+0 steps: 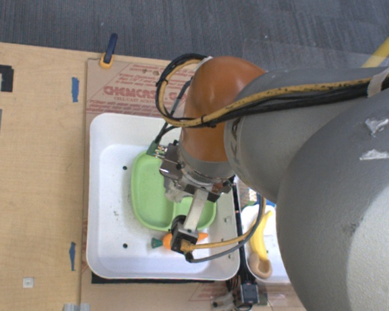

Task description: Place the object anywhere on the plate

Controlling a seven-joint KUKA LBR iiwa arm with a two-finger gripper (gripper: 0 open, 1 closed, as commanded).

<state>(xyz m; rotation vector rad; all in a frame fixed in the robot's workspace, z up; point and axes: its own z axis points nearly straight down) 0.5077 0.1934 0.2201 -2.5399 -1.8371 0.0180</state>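
While the claw [181, 199] hangs over the right side of the plate [144, 188], you cannot tell whether it is released or clenched; the carrot [165, 241] lies just off the plate, near the bin's [104, 177] front edge.

Left bin [95, 176], left side: bare floor between the left wall and the plate [147, 188], open from above.
Plate: left part uncovered; right part under the arm [215, 112].
Left bin, near edge: a carrot [162, 242] lies just beside the plate's near rim, narrowing that strip.
Right bin [275, 279]: mostly under the arm; a banana [260, 235] and a wooden spoon [260, 265] lie near its left wall.
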